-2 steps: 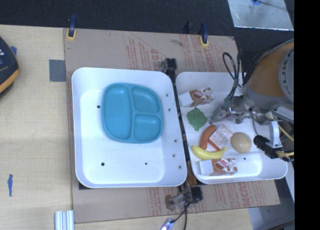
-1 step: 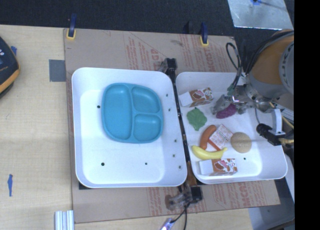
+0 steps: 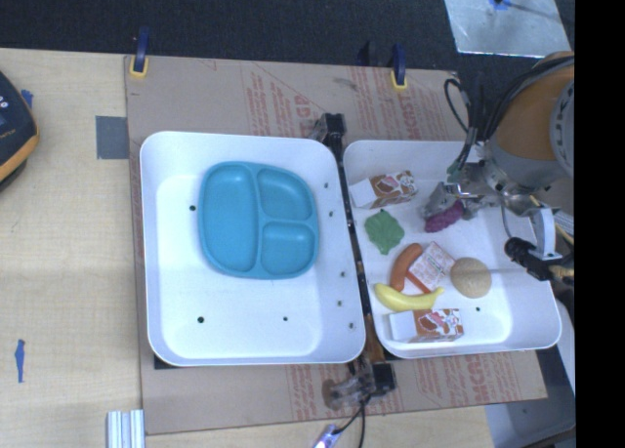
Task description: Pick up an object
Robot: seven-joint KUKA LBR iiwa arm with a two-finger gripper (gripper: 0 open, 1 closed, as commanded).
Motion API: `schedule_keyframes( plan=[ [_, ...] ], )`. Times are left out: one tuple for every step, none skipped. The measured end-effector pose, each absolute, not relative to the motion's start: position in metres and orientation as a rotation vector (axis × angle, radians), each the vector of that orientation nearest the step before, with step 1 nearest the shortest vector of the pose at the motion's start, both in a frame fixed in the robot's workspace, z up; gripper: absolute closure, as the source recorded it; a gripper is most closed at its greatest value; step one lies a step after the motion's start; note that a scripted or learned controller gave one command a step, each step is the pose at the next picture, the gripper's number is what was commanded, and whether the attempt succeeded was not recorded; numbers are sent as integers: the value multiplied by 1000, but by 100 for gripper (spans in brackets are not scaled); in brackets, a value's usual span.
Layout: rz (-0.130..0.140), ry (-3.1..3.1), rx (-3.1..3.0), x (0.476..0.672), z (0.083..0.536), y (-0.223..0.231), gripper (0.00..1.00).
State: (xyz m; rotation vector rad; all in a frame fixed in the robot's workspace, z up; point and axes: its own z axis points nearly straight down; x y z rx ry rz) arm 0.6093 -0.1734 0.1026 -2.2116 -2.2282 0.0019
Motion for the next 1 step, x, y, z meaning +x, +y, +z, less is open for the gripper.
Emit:
schedule_keyframes(
  plan=[
    [-2,-2226,-2215,646,193,-84,100]
  ],
)
